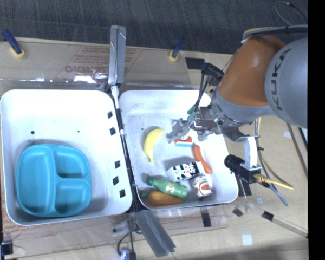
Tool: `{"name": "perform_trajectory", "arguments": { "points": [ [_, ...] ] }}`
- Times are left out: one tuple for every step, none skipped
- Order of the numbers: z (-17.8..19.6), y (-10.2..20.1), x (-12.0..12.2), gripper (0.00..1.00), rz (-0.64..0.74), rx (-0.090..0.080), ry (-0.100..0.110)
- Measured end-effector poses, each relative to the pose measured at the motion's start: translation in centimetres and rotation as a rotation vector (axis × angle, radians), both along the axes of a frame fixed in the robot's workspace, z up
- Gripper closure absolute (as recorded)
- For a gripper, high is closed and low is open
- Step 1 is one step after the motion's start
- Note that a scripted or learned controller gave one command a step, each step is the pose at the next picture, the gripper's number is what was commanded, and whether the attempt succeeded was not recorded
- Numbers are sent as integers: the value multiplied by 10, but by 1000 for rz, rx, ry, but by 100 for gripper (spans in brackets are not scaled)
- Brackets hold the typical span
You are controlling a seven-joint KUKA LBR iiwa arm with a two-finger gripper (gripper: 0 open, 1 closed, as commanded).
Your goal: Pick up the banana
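A: What's biggest on the worktop (38,64)?
B: Two white bins; the left bin (21,107) holds a blue divided tray (53,180).
A: And the banana (151,142)?
B: Lying loose in the right bin (151,104), near its left wall, just left of the hand (180,131).
A: Hand spread?
B: Too blurred; I cannot tell.
A: Smaller things?
B: A green bottle (168,186), a carrot (162,198), perhaps a small can (202,186).

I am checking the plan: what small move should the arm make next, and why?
Probably shift the hand a little toward the left bin and lower it. The banana lies free on the right bin's floor, just beside the hand and not between its fingers.
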State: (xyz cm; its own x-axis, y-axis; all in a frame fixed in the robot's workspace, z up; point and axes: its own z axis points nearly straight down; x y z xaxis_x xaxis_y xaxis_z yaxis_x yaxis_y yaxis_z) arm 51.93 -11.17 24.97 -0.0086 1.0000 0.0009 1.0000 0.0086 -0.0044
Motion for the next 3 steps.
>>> {"name": "perform_trajectory", "arguments": {
  "points": [
    [-119,9,24,0,8,0,1],
    [-159,19,24,0,-65,0,1],
    [-149,19,24,100,-59,-1,2]
  ]
}}
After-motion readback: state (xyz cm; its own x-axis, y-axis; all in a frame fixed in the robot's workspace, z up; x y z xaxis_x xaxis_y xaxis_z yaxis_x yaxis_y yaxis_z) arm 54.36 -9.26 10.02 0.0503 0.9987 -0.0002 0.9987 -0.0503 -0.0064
